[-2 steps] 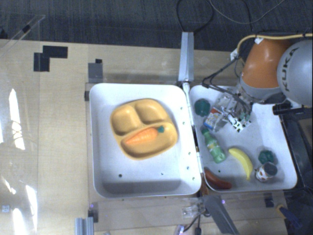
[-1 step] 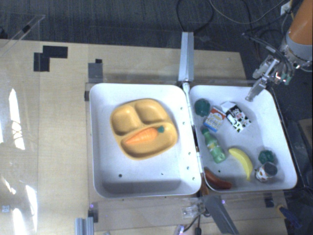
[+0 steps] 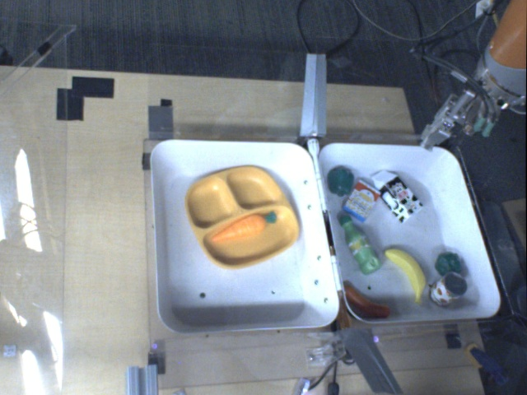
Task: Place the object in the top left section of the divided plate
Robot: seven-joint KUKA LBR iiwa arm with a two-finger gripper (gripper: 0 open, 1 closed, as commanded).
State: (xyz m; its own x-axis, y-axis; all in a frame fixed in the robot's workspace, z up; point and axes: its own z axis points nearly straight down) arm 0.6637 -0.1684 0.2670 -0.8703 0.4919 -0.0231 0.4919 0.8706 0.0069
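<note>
Lying in the divided plate's (image 3: 216, 197) lower section, the carrot (image 3: 241, 228) runs its long axis from eight o'clock to two o'clock, green top toward two o'clock. Its top left section holds nothing. No lettering on the small cartons (image 3: 360, 202) is readable. The gripper (image 3: 439, 130) hovers at the right bin's (image 3: 461, 220) one o'clock rim, fingers slightly apart, holding nothing.
</note>
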